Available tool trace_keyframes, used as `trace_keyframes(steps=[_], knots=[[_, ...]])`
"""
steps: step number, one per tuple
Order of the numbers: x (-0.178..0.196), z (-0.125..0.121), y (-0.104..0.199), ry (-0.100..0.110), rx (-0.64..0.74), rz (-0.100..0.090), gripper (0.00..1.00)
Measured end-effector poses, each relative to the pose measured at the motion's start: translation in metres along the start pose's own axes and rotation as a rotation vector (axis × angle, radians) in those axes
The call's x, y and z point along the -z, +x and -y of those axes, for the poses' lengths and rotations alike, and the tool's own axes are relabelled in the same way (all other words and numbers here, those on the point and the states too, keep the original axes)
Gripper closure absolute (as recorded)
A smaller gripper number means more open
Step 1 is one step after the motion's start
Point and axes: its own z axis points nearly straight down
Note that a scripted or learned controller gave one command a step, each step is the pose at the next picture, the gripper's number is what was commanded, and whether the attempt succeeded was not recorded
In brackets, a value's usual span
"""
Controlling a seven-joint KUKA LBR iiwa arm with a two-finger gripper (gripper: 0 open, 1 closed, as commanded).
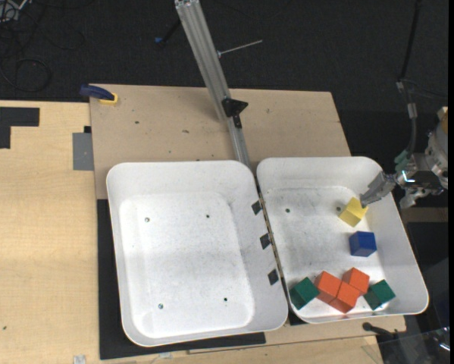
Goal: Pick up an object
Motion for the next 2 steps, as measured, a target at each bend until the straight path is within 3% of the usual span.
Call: trace_keyframes(steps=[1, 2], knots=[[0.002, -0.001, 0.0, -0.004, -0.001, 0.001, 0.0], [-0.057, -0.002, -0.009, 0.002, -0.002, 0.0, 0.0]])
